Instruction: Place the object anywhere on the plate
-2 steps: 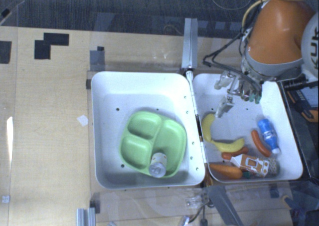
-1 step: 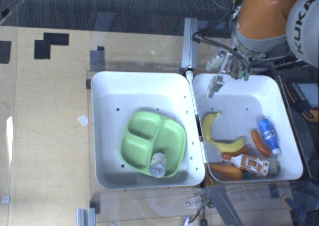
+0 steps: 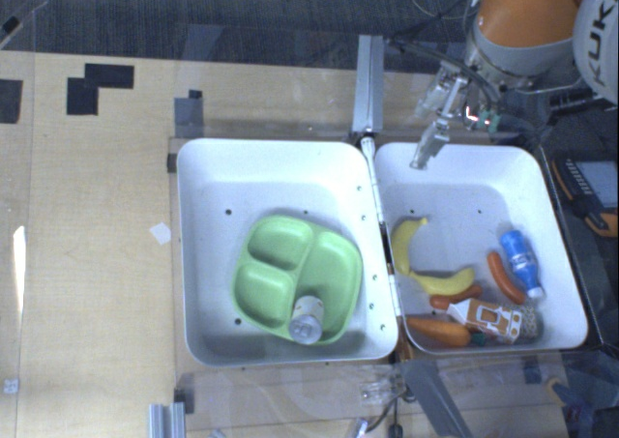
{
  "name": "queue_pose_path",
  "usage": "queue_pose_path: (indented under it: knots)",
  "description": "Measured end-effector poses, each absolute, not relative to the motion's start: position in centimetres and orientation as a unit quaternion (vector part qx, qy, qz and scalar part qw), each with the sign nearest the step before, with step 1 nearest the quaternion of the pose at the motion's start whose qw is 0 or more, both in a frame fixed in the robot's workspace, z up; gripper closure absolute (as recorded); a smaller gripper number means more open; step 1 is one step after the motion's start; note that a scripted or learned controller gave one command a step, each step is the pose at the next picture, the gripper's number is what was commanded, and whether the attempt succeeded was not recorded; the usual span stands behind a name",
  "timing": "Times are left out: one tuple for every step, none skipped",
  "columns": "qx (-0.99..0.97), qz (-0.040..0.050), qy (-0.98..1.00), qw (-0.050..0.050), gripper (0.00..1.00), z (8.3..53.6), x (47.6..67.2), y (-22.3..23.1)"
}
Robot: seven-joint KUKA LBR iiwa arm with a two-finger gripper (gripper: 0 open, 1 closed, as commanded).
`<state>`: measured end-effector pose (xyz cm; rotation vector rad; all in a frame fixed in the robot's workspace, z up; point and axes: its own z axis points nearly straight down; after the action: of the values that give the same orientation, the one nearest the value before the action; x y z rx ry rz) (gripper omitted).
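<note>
The hand (image 3: 430, 141) hangs above the rear rim of the right bin (image 3: 542, 175); whether it is open or closed cannot be told. A small can (image 3: 307, 319) lies on the green plate (image 3: 290, 277), at its front edge, in the left bin (image 3: 203, 233). Judged from this layout, the placement step appears complete and the arm stands clear. If another object is required, the next move calls for a descent into the right bin toward the banana (image 3: 416, 257) or the blue bottle (image 3: 520, 260). The 3 plate compartments offer open room; the divider between the 2 bins limits lateral travel.
</note>
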<state>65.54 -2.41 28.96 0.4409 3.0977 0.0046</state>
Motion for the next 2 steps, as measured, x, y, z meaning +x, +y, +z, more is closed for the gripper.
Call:
queue_pose_path:
  knots:
    - [0.159,0.0014,0.987,0.004,0.0,25.4,65.7,0.5]
    - [0.158,0.0032,0.987,0.01,1.0,26.7,65.9,0.6]
